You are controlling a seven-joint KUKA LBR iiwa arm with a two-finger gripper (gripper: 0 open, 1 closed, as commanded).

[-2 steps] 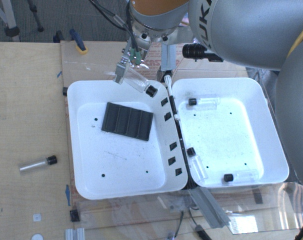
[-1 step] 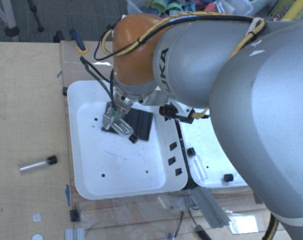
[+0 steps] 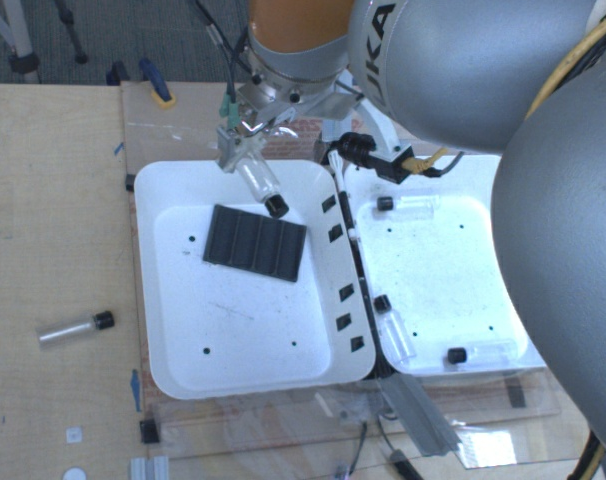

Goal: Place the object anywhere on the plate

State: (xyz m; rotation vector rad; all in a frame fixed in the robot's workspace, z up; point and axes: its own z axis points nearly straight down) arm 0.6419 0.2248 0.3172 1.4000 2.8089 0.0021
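The grey KUKA arm (image 3: 453, 58) with its orange band reaches over the far edge of the left shallow white bin (image 3: 168, 358). Its two-finger gripper (image 3: 245, 156) is closed on a clear plastic tube with a black cap (image 3: 262, 187), which slants down toward the dark ribbed rectangular plate (image 3: 255, 242). The cap hangs just beside the plate's far right corner. The plate lies flat in the far half of the left bin. More clear tubes (image 3: 423, 353) lie in the right bin (image 3: 453, 268), and another capped tube (image 3: 75, 327) rests on the bench outside the left bin's left edge.
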